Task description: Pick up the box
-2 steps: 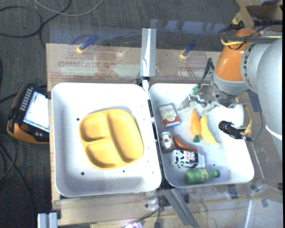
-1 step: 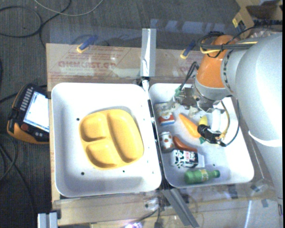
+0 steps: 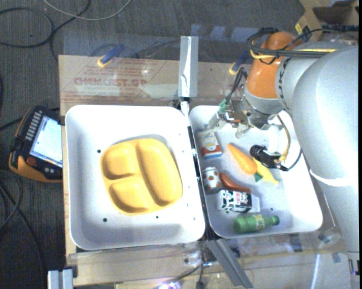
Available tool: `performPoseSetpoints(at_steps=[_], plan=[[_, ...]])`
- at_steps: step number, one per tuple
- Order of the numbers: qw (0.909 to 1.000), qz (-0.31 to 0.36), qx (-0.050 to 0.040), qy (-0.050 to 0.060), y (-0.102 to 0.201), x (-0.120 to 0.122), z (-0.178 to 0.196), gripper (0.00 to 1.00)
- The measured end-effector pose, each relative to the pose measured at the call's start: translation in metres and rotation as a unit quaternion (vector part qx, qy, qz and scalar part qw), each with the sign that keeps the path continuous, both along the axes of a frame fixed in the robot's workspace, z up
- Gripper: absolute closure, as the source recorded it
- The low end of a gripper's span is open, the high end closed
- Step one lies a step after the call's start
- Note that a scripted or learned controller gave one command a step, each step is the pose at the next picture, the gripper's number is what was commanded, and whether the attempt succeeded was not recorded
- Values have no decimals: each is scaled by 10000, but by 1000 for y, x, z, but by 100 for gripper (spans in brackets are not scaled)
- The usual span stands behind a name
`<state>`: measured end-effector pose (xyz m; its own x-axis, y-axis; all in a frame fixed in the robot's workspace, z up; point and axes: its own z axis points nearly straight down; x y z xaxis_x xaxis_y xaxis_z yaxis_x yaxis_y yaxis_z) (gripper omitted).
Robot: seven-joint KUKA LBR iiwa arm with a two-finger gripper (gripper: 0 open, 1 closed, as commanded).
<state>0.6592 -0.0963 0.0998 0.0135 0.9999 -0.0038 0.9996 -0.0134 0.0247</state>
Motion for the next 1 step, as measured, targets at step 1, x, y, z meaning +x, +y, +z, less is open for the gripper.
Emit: performPoseSetpoints(at_steps=[1], plan=[[9924, 1227, -44, 48, -4, 15, 1, 0]])
